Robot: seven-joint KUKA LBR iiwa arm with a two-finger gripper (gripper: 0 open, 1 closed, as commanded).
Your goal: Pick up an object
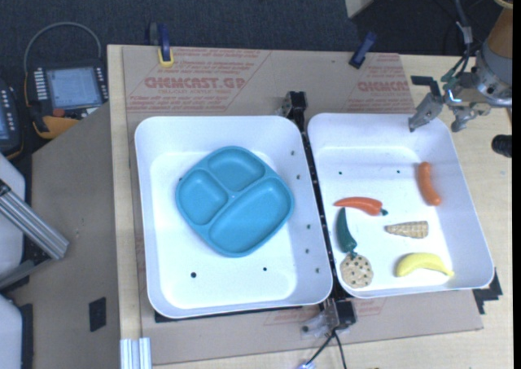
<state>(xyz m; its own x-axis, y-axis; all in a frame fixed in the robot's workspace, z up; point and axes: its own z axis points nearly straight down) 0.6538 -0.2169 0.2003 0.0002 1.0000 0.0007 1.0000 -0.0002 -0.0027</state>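
My pincer (442, 113) spread open, empty, over right bin's (480, 229) far edge. Sausage (428, 183) long axis runs near-far.

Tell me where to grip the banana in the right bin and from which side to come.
Grip the banana at its thick middle, coming straight down from above. It lies flat and clear of the cookie, its length running left to right, so the fingers likely fit best across its narrow width, one on each long edge.

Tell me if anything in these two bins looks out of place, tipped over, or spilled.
Nothing stands out. The blue divided plate lies flat, somewhat turned, in the left bin. The toy foods lie apart in the right bin, none spilled over its rim. The gripper hangs at that bin's far right corner.
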